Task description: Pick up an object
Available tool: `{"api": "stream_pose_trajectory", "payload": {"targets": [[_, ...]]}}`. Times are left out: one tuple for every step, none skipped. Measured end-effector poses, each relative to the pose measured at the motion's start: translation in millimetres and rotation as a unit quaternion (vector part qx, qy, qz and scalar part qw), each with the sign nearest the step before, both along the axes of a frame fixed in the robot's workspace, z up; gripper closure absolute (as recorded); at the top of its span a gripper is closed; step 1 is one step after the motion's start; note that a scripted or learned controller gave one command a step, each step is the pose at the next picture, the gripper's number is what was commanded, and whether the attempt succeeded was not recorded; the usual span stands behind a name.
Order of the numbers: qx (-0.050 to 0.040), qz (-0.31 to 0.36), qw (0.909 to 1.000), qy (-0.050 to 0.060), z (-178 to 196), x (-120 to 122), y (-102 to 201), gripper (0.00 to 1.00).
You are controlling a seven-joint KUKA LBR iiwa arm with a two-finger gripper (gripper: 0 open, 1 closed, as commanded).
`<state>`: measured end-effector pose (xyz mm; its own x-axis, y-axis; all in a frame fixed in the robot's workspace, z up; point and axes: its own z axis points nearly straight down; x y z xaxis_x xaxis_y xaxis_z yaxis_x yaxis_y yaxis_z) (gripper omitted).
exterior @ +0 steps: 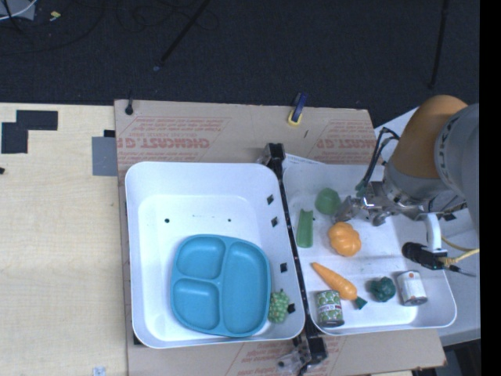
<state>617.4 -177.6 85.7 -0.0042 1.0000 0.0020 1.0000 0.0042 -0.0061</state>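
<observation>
Orange fruit (344, 239) mid-bin, just below jaws (354, 206); carrot (335, 280) near.

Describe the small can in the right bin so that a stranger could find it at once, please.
Look in the right bin, at its near edge, close to the divider between the bins. The can stands there, just below the carrot. It alone has a green label with a metal top.

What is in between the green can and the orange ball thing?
In the camera view, a carrot lies slanted between the green can and the orange ball, in the right bin.
</observation>
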Motion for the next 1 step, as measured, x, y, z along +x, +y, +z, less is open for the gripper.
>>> {"api": "stream_pose_trajectory", "payload": {"targets": [[-0.0002, 0.000, 1.0000, -0.002, 13.5, 1.2, -0.4, 1.00]]}}
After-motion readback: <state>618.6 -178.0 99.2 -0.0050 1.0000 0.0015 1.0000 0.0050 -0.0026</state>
